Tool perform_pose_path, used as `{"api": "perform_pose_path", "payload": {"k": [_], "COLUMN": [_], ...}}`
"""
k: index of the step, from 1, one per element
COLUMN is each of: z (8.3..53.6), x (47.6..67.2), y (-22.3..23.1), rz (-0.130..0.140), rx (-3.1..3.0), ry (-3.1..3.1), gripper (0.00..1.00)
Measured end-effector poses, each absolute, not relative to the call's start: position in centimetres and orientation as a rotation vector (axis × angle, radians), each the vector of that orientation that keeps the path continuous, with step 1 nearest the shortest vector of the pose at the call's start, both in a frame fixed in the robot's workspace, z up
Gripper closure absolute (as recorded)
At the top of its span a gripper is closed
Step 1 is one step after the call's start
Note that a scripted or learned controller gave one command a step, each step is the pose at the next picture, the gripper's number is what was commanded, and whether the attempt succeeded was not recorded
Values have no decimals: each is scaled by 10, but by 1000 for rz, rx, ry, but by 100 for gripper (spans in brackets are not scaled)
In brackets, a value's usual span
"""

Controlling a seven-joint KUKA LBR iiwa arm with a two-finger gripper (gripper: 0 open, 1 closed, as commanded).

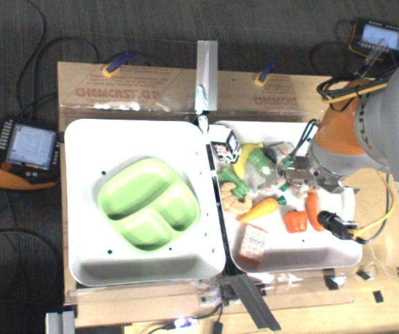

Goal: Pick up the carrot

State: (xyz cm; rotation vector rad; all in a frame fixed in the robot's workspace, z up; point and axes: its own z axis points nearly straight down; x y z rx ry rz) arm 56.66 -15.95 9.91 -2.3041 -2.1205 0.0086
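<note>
- The carrot (260, 209) lies in the right bin (290, 259), near the middle, tilted with its thick end up and to the right and its thin tip pointing down-left.
- The gripper (290, 175) hangs above and to the right of the carrot, near it but not touching it; nothing shows between its fingers.
- How wide the gripper stands cannot be told, since its dark body hides the tips among the clutter.
- The arm (366, 131) comes in from the right edge, grey at the upper part, with the orange band (338, 134) just above the wrist; the wrist points left and a little down over the right bin's upper half.
- A yellow and black cable (373, 225) loops below the wrist, over the bin's right rim.
- The left bin (88, 256) holds a green tray (148, 204) with several compartments, lying at a slant near the bin's middle.
- In the right bin, a yellow piece (243, 160) and a green piece (260, 162) lie near the upper left, just beside the gripper.
- A dark green item (228, 181) sits by the left wall, above a tan item (235, 200) that lies just left of the carrot's tip.
- A small orange pepper-like piece (296, 220) lies just right of the carrot, and an orange-red long piece (313, 209) stands beside that.
- A small red and white box (253, 244) lies below the carrot, near the front wall.
- A black and white cube (223, 149) sits in the upper left corner.
</note>
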Motion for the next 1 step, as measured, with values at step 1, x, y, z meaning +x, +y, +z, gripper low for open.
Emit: {"api": "perform_pose_path", "payload": {"k": [1], "z": [89], "x": [531], "y": [-119], "rz": [-13], "rx": [-2507], "ry": [-1918], "gripper": [0]}}
